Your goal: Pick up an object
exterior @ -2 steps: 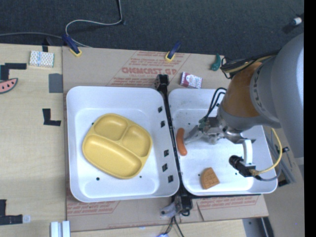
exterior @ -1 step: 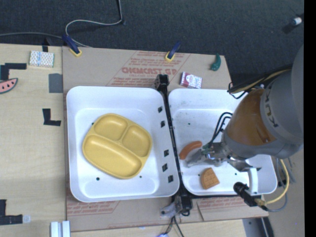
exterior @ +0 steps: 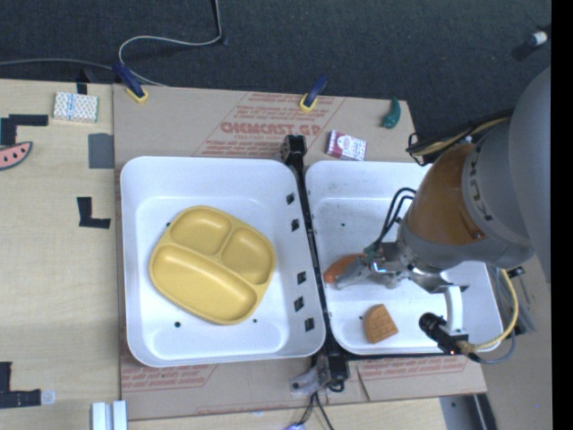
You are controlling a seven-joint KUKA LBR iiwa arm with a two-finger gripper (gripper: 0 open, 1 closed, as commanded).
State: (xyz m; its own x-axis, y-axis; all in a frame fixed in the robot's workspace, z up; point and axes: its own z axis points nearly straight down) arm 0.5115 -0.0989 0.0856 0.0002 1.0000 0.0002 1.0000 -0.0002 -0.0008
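The arm (exterior: 501, 186) runs off the right edge and covers the right bin's (exterior: 358, 182) far corner. The gripper (exterior: 358, 270) is blurred — its fingers cannot be made out — and overlaps 1 orange object (exterior: 338, 268), whose identity stays unclear.

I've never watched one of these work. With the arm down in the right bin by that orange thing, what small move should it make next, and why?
Probably close on the orange object and then lift a little. The gripper sits low in the right bin, its tip right at that object, nearer than the brown piece. Whether the object is already between the fingers can't be told, so a gentle lift would test the hold.
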